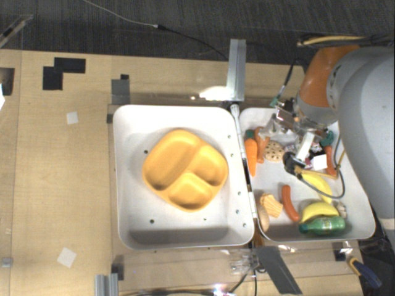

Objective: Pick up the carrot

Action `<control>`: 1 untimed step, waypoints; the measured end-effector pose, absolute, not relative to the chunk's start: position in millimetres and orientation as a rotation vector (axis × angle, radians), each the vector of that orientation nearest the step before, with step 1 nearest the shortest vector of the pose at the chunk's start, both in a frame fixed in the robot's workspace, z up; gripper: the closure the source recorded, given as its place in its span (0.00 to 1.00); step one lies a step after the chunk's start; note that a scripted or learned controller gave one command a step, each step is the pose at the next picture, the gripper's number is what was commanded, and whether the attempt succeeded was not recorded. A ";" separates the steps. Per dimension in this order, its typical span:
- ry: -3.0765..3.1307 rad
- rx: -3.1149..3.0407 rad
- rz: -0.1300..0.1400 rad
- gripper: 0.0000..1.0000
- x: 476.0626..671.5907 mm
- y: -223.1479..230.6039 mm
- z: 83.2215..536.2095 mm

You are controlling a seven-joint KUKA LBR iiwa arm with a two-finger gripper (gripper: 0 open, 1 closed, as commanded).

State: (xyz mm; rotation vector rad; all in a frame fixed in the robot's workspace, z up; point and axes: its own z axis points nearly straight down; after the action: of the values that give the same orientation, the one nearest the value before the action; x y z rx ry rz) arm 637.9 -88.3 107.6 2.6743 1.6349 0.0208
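Observation:
The carrot (251,155), orange with a green top, lies along the left wall of the right bin (364,227), pointing toward the front. My gripper (285,135) hangs over the back of that bin, to the right of the carrot and apart from it. The wrist and cabling hide its tips, and I see nothing held.
The left bin (129,227) holds a yellow divided plate (185,168). In the right bin lie a brown cookie (274,152), a sausage (291,202), a banana (318,182), a lemon (320,210), a green item (323,226) and a bread piece (271,205).

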 end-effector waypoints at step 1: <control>1.646 2.669 0.024 0.00 641.9 -81.6 102.9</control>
State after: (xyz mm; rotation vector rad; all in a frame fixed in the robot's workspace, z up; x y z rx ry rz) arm 641.9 -81.6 102.9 2.6688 1.6458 0.0241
